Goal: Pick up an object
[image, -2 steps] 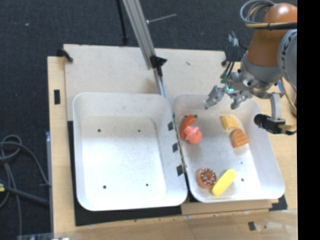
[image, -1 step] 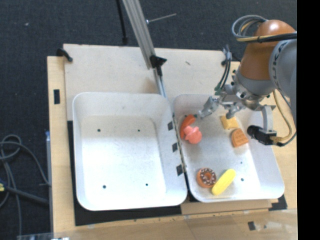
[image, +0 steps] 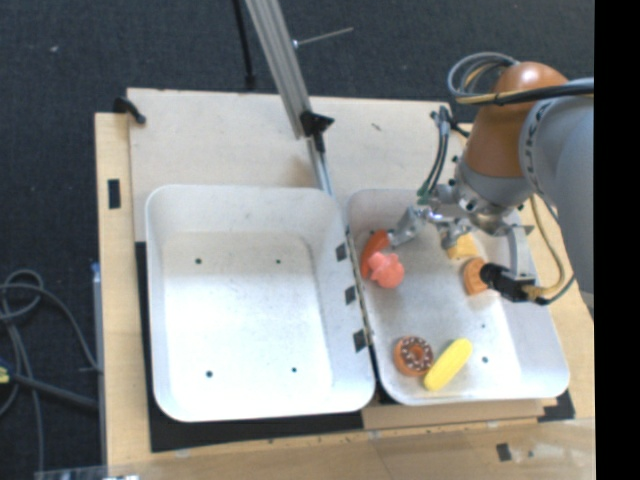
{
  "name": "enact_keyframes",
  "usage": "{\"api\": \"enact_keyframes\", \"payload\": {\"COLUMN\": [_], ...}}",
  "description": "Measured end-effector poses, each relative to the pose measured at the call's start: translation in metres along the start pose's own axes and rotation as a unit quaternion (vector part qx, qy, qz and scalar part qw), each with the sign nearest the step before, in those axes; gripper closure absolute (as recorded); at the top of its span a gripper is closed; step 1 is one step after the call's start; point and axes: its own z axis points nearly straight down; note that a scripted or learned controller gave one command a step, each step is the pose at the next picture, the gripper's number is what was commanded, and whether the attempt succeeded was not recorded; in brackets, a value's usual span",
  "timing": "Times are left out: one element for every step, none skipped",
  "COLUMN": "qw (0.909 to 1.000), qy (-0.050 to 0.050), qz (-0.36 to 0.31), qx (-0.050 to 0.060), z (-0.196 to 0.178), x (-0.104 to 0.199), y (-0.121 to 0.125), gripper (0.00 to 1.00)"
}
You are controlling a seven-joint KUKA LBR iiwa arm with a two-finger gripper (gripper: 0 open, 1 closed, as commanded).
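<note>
White plastic formed both bins; the left bin (image: 250, 298) sat beside the right bin (image: 520, 358), which held everything. A brown donut (image: 412, 354) touched a yellow banana (image: 447, 363) near the front wall, and small orange pieces (image: 470, 263) lay under the arm's wrist. The pink-orange toy (image: 380, 261) lay by the dividing wall, just left of the gripper (image: 408, 228), apart from it. Whether the gripper's grasp was wide or narrow could not be told.
</note>
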Motion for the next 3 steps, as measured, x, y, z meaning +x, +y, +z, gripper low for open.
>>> {"api": "enact_keyframes", "payload": {"qw": [1.0, 1.0, 1.0], "qy": [0.0, 0.0, 0.0], "qz": [0.0, 0.003, 0.0], "qx": [0.0, -0.004, -0.005], "z": [0.05, 0.035, -0.028], "x": [-0.001, -0.003, -0.011], "y": [-0.001, 0.001, 0.002], "gripper": [0.0, 1.0, 1.0]}}
